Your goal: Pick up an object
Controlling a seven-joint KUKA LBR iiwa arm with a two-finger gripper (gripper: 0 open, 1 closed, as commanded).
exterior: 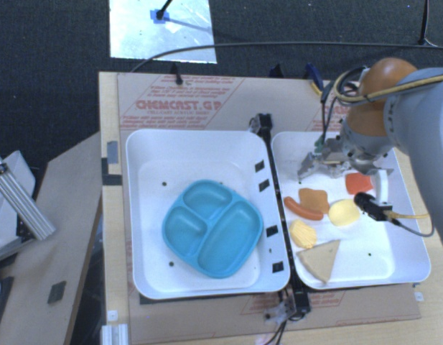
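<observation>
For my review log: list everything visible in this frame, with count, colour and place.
bins: two, white, side by side on the bench
divided plate: one, blue, left bin
sausage: one, red-orange, right bin near the divider
orange piece: one, beside the sausage
red piece: one, right bin, under the arm
round yellow piece: one, right bin, centre
ridged yellow piece: one, below the sausage
wedge: one, tan, front of right bin
foil sheet: one, silver, on the floor behind the bench
arm: one, grey with orange band, from the right
pincer: one, low over the right bin's back
</observation>
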